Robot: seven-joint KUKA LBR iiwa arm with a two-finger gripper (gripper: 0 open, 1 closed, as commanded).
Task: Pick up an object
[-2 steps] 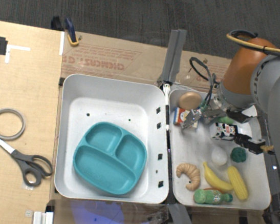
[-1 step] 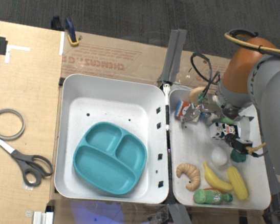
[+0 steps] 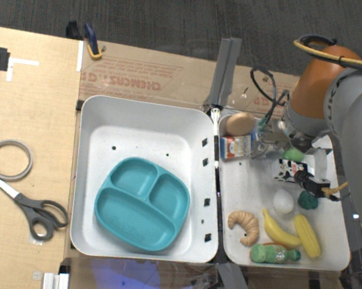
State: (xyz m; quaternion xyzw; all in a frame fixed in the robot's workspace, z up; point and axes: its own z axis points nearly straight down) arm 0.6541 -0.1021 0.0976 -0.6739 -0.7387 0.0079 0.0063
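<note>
The gripper point(image 3: 270, 134) is down in the right bin point(image 3: 248, 190), right beside the small carton point(image 3: 237, 146) near the egg point(image 3: 240, 124), but I cannot tell if it holds anything.

floor point(image 3: 187, 8): dark grey carpet, twelve o'clock
bench point(image 3: 27, 145): pale wood, nine o'clock
cardboard sheet point(image 3: 143, 78): behind the bins

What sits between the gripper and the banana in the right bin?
From the gripper at the bin's far end, the black-and-white cow toy and the white ball lie roughly along the way to the banana. Nothing covers the banana itself.
</note>
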